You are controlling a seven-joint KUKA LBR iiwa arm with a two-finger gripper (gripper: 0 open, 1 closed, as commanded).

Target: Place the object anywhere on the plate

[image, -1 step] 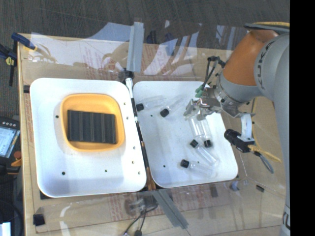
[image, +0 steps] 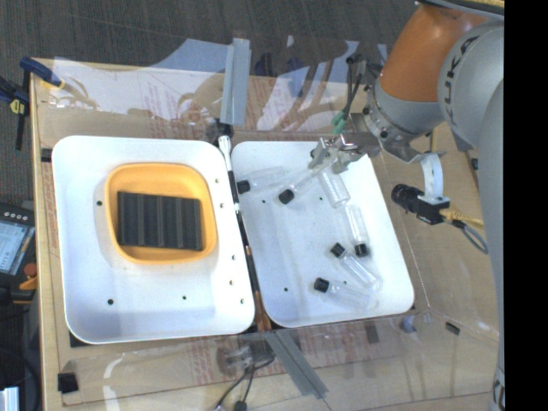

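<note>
A yellow plate (image: 159, 177) with a dark ribbed centre lies in the left bin (image: 86, 298). Several clear tubes with black caps are scattered in the right bin (image: 282, 298): one (image: 338, 188) near the back, another (image: 355, 226) on the right side, a third (image: 345, 291) at the front. My gripper (image: 330, 153) hangs low over the back of the right bin, just above the upper end of the rear tube. Whether it touches that tube is unclear. It is well to the right of the plate.
A metal divider bar (image: 234, 92) runs along the seam between the bins. A black cable fitting (image: 414, 200) sits just off the right bin's right rim. The arm's orange band (image: 419, 50) looms over the back right corner.
</note>
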